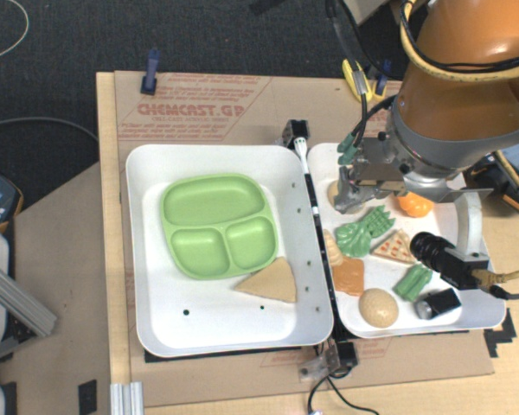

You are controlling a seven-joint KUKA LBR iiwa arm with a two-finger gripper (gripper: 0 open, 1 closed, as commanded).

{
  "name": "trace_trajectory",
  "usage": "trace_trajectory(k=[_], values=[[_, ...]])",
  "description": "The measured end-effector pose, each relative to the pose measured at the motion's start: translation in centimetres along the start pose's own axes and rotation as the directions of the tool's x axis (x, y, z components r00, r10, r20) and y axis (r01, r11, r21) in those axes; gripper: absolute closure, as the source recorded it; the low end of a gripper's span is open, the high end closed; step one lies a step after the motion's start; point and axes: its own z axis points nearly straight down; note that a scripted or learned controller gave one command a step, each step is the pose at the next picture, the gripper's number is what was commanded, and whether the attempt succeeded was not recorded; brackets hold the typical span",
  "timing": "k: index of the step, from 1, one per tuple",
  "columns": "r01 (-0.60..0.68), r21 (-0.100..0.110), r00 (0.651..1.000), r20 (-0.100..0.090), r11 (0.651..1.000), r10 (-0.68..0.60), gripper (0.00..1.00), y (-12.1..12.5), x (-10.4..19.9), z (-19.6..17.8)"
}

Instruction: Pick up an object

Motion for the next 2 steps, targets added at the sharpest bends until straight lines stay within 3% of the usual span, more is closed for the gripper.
trace_trajectory(k=[1,2], values=[[0.0,-0.002,1.0,0.0,1.0,0.0,1.0,0.1,0.0,-1.0],[0.006,0.009,1.0,-0.002,1.0,-0.006,1.0,-0.2,6.6,0.7]])
